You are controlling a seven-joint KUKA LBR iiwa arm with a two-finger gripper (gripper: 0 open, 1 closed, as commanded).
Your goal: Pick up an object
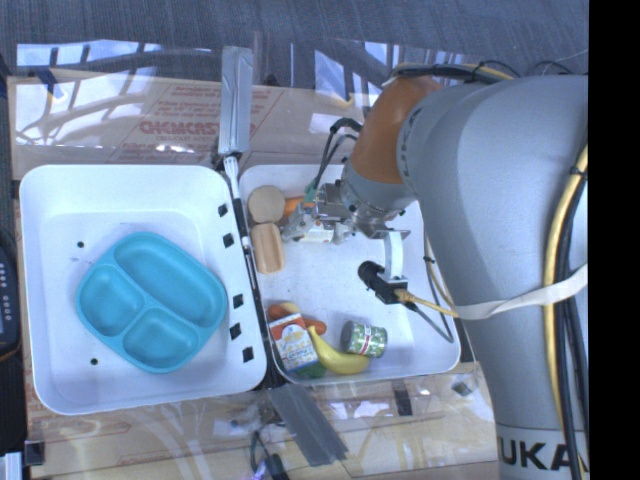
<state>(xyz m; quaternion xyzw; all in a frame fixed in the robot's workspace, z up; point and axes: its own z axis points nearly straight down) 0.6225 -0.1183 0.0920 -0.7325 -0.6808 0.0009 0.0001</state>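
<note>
Just pincer [312, 223] beside wooden block [266, 247]

A blue plate [150, 300] lies in the left bin [50, 193]; the tool [318, 223] hangs over the right bin [425, 363] near a banana [338, 356].

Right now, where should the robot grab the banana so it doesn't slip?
Probably at the middle of the banana, coming straight down from above. It lies flat and curved along the right bin's near wall, so the pincer should close across its narrow width. A carton touches its left end and a can sits close by its right, leaving the middle freest.
</note>
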